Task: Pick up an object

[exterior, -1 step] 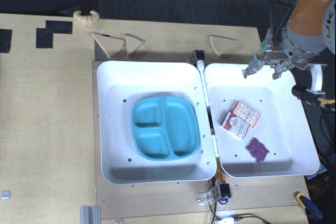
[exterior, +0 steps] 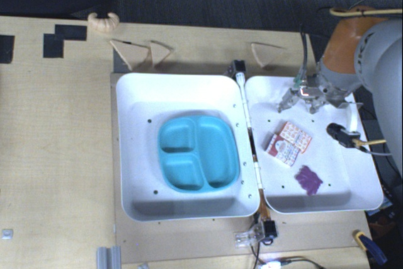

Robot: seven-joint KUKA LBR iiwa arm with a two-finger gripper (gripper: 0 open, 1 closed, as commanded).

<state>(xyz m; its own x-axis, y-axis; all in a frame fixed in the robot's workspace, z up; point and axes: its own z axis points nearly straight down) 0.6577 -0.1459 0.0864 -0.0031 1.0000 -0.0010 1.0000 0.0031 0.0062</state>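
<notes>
Gripper (exterior: 303, 99), jaws spread and empty, near right bin's (exterior: 365, 195) far edge; patterned packet (exterior: 289, 142) at bin centre judged light, flat, graspable across its short edges

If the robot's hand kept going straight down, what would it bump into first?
Probably the bare floor of the right white bin. The hand hangs above its far end, short of the red-and-white patterned packet, though depth is unclear.

No legible txt anywhere. Small red-and-white packet (exterior: 289, 142) in right bin (exterior: 352, 195) carries a printed pattern w/ marks that may be lettering, but too small and blurred to read. Blue divided tray (exterior: 198, 152) in left bin (exterior: 135, 135): no label seen. Dark squares (exterior: 53, 42) on desk (exterior: 50, 154), far left: no numbers or signs made out.
</notes>
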